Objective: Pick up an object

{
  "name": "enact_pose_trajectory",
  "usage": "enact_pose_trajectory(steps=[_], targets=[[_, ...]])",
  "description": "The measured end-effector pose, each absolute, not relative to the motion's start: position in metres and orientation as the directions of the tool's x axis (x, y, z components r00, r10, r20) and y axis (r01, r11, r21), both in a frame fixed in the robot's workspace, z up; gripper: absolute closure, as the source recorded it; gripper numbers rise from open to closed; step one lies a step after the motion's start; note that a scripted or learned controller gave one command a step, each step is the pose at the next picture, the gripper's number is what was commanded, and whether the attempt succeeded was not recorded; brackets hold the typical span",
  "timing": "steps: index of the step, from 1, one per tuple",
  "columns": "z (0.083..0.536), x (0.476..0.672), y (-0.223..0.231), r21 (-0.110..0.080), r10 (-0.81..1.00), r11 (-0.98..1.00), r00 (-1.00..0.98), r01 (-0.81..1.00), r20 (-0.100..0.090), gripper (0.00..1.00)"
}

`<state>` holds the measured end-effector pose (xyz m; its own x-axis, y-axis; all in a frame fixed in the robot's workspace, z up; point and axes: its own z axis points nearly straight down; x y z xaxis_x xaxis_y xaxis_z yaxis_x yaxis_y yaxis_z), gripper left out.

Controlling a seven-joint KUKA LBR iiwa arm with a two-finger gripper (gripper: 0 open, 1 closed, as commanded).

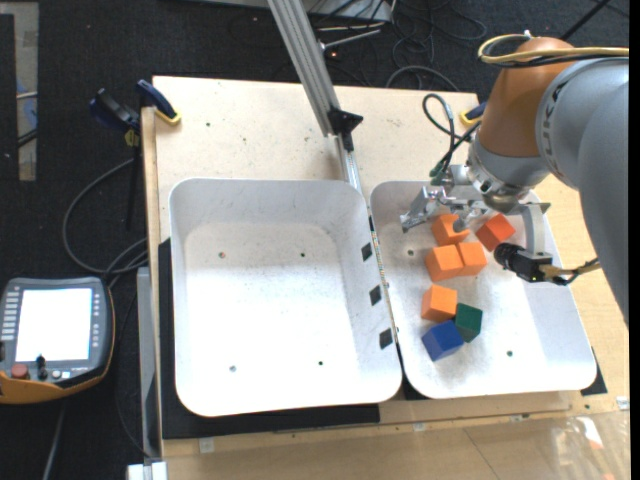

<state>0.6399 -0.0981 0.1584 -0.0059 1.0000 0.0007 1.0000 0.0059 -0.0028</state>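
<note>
While the grey arm's fingers hang low in the right shallow white bin, I cannot tell their spread. Just below them sit orange blocks, with a green cube and blue cube further down. The left white bin lies well off.

The pale wooden bench bears two white bins side by side.

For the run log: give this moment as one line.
arm: over right bin | gripper: above orange blocks | grip: unclear | left bin: no blocks
</note>
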Motion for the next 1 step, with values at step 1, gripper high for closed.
enact_pose_trajectory(steps=[1], targets=[[0.1968, 0.6792, 0.0341, 0.005, 1.000, 0.010, -0.010, 1.000, 0.004, 0.00]])
